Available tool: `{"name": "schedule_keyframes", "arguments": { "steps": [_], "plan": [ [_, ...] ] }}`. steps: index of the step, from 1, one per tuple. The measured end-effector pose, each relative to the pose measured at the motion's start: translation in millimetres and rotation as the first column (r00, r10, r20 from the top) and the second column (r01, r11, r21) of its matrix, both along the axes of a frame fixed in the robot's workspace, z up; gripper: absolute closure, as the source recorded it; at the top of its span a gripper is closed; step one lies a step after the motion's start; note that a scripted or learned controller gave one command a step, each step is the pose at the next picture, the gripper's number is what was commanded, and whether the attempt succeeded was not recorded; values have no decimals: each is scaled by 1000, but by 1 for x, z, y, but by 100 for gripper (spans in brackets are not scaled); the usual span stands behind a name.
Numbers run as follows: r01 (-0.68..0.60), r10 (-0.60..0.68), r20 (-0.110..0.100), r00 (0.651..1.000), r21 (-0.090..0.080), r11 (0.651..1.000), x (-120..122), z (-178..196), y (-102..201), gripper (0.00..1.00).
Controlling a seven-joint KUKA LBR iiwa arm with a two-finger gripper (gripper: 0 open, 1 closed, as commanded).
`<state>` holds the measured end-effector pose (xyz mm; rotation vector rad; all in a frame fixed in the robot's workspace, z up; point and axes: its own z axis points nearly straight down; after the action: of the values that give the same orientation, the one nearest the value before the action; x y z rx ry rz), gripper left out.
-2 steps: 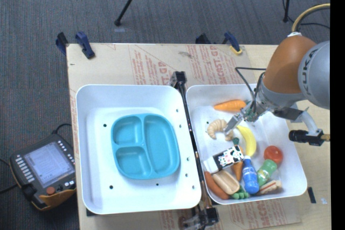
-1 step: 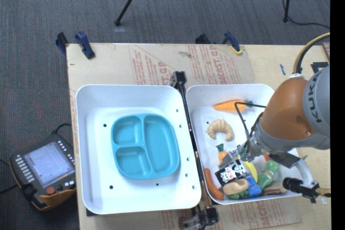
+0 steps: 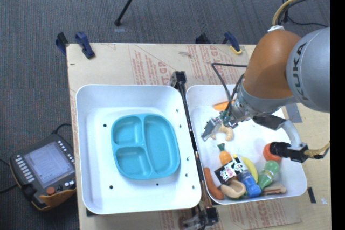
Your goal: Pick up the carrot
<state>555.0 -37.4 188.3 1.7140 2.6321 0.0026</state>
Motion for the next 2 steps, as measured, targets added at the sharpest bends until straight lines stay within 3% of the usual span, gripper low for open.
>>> {"name": "schedule_keyframes", "arguments": {
  "steps": [1, 2],
  "plan": [
    [-102, 102, 0, 995, -1, 995, 88, 3, -2, 0],
    [-50, 50, -6, 999, -1, 999, 88, -102, -60, 0]
  ]
}}
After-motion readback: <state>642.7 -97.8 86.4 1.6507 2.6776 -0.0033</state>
